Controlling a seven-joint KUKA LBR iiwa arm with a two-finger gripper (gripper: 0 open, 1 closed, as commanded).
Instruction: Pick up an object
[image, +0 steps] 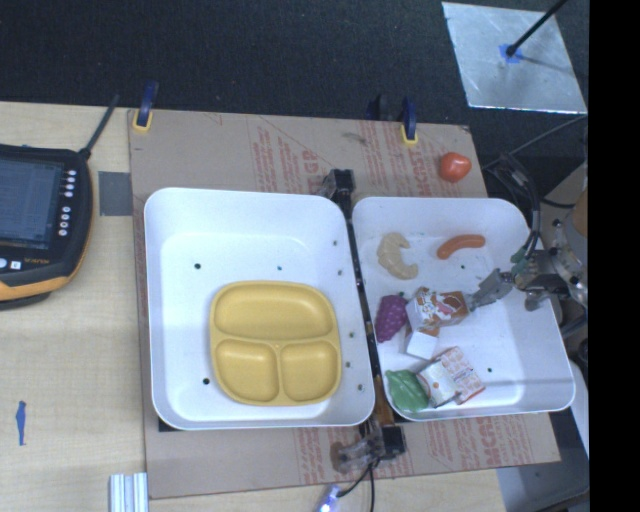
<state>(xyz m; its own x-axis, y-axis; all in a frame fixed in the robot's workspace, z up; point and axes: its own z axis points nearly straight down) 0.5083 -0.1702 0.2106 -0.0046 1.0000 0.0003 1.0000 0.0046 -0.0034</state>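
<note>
The right bin (520, 395) holds several small items: a beige croissant-shaped piece (397, 255), an orange sausage (460, 244), a purple grape bunch (390, 315), a red and brown packet (438, 308), a white block (421, 344), a green piece (406, 390) and a red-and-white carton (452, 378). My gripper (497, 284) reaches in from the right edge, low over the bin's right half. Its tip sits just right of the red and brown packet, and nothing shows in its grasp.
The left bin (180, 230) holds a yellow divided plate (275, 342). A red tomato (454, 166) lies on the cardboard beyond the right bin. A tablet controller (35, 220) sits at the far left of the bench. Blue clamps (408, 118) hold the cardboard's far edge.
</note>
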